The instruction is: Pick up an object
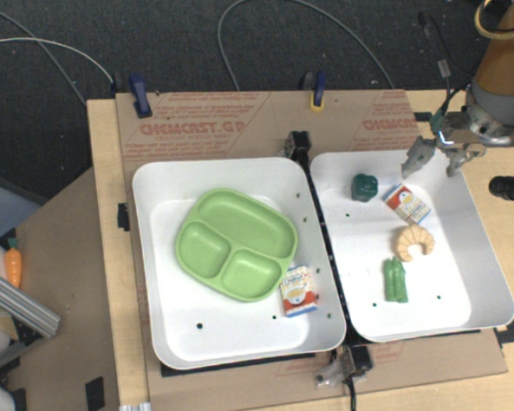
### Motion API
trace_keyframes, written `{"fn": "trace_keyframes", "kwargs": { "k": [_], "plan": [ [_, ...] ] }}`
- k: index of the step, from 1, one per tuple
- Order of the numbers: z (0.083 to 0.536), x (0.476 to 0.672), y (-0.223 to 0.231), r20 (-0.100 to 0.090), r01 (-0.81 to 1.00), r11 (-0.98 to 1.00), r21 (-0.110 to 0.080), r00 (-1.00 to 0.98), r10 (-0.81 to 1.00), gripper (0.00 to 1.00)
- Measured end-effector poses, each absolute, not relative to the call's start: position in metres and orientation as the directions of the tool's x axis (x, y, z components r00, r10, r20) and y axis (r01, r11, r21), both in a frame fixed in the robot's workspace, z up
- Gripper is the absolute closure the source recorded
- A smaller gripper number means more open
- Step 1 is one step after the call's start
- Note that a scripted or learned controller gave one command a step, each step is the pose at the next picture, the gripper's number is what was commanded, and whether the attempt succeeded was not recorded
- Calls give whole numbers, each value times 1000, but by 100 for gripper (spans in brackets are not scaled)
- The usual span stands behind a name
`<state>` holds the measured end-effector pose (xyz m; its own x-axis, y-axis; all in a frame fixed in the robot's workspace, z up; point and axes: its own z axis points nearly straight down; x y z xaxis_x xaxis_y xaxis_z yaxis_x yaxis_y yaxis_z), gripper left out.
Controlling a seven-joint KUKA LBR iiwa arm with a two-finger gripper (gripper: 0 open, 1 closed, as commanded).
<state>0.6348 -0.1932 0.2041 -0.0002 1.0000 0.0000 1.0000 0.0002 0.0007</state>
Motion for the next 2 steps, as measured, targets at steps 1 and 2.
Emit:
{"fn": "trace_keyframes", "kwargs": {
  "k": [1,2],
  "plan": [
    [82,552,-188,2,1000,-2,-6,2,1000,0],
    [85,490,-130,2,1000,2,-1,-2,1000,0]
  ]
}}
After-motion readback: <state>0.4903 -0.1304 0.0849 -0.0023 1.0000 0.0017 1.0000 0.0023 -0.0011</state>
